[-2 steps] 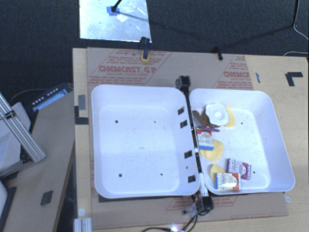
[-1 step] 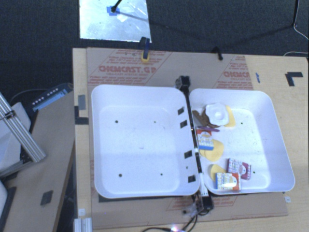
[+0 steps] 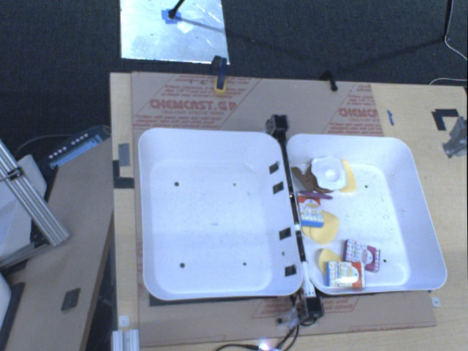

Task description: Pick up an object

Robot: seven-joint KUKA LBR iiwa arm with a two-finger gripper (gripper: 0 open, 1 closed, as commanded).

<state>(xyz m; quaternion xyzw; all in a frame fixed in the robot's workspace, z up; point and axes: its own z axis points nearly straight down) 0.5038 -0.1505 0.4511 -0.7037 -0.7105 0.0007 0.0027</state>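
Right bin [image 3: 409,196]: carton [image 3: 344,274] at its front edge, packet [image 3: 361,254] touching behind, box [image 3: 311,212] and fried egg [image 3: 328,172] along the left wall. Gripper state cannot be told. Risk: crowded items, one may be nudged or two caught together.

The right bin [image 3: 409,196] held a fried-egg toy [image 3: 328,172], yellow discs [image 3: 324,226], and three small printed packets [image 3: 310,210], clustered along its left side.

Wooden bench [image 3: 409,97], two white bins [image 3: 212,145] side by side
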